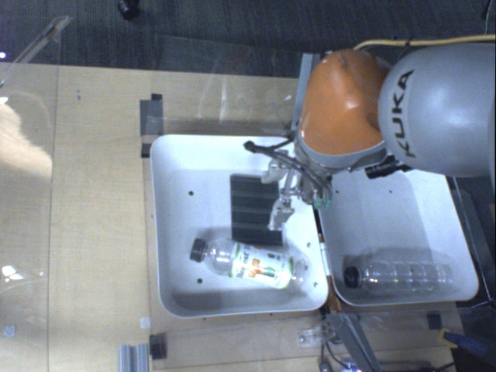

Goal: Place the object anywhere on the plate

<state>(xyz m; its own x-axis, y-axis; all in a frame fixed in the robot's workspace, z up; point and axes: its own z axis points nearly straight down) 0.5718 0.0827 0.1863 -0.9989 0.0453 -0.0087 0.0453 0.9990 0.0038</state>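
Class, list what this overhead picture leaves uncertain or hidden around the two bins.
- End effector, camera view: too small and blurred to read.
- Flat black ribbed rectangular object: right edge covered by the end effector.
- Right white bin: upper part hidden by the grey arm.
- Clear plastic bottle with orange-green label: label print too small to read.

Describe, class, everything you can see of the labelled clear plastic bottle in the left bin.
The clear plastic bottle with a green, orange and white label lies on its side near the front wall of the left white bin. Its dark cap points left. The black ribbed rectangular plate sits just behind it, seemingly touching.
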